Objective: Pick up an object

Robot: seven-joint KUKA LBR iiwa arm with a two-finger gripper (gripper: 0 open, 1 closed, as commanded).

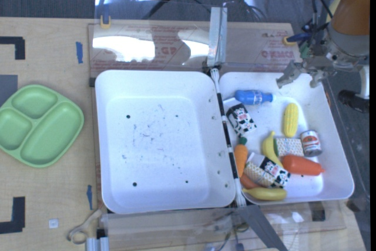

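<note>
The gripper (pixel 301 74) is seen over the far edge of the right bin (pixel 335 144), and nothing is held in it. How wide it is spread cannot be told. The arm (pixel 351 20) is bent in from the right, grey with an orange band. In the right bin a blue bottle (pixel 254 97), a bumpy yellow corn cob (pixel 290 119), a small can (pixel 310 143), a carrot (pixel 241 157) and a banana (pixel 265 192) are piled close together. A green plate (pixel 39 125) is set well apart.

End effector (pixel 301 72) – open, seemingly – over right bin (pixel 335 144).
</note>
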